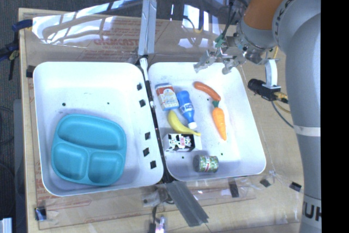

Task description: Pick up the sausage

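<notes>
The sausage [206, 90] has bare bin floor on its upper and right sides. A carrot [218, 121] lies just below it, seemingly touching its end, and a blue bottle [186, 107] stands near on its left.

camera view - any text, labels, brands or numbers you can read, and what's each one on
"U": a large dark letter, cut off at the picture's lower edge, on the grey arm.
Faint reddish print on the clear sheet behind the bins: too blurred to read.
Label on the small carton: too small to read.
Blue bottle, black and white carton and green can: print too small to read.
</notes>
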Available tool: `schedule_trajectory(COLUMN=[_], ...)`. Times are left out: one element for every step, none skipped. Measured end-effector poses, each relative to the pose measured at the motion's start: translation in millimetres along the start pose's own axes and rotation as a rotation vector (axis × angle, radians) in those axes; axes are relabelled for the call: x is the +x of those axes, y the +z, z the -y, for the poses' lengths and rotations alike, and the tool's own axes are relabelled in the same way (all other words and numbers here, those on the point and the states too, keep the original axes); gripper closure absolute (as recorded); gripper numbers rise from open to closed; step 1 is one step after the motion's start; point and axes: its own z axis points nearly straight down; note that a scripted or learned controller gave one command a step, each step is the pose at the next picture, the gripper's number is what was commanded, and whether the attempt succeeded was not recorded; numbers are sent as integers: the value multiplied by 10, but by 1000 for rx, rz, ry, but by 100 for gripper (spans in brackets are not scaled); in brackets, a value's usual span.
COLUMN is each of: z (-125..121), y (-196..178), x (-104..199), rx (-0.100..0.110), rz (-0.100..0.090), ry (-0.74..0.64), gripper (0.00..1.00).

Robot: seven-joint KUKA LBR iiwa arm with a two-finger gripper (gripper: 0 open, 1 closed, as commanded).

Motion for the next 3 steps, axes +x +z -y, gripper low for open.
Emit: schedule_trajectory(z=[0, -5, -11], y=[0, 1207, 1104], x=[-1, 6, 22], rx=[0, -1, 1], rz=[0, -1, -2], ry=[0, 190, 184], gripper=[0, 0, 100])
